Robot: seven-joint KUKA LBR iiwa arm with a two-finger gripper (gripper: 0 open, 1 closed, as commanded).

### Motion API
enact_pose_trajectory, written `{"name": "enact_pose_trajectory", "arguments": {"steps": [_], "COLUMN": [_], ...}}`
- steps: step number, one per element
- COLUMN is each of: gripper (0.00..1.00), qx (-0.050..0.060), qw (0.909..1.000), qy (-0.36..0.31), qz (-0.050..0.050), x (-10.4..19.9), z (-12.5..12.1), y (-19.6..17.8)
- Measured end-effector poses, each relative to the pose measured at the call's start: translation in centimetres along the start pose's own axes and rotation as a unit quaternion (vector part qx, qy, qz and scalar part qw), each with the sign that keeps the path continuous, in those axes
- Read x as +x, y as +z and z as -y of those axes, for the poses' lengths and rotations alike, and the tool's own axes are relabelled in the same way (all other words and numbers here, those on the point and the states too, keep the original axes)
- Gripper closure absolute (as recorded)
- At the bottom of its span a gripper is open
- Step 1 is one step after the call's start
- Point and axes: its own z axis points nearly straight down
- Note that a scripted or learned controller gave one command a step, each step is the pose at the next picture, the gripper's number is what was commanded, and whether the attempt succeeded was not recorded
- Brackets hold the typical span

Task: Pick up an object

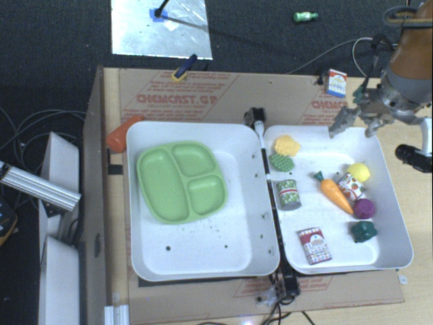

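My gripper (355,123) hangs over the far right edge of the right bin (389,249), open, with nothing between its two grey fingers (339,123). Below it in that bin lie a yellow toy (287,144), a green knobbly piece (281,162), a small can (288,194), a carrot (333,192), a lemon (360,172), a purple piece (364,208), a dark green piece (363,231) and a red box (314,244). The lemon and carrot are nearest the gripper, a short way toward the front.
The left bin (203,256) holds a green divided plate (180,180). Outside the bins I see an orange object (116,135) at the left bin's far corner, a small carton (336,82) behind the right bin, and a metal sheet (161,19) on the floor.
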Motion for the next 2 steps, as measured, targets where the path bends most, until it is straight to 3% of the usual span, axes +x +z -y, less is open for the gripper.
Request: {"name": "enact_pose_trajectory", "arguments": {"steps": [1, 2], "gripper": [0.00, 0.00], "qx": [0.002, 0.001], "qw": [1.0000, 1.0000], "qy": [0.001, 0.001], "qz": [-0.001, 0.000], "x": [2.1, -2.1], "z": [3.2, 4.9], "y": [9.6, 14.1]}}
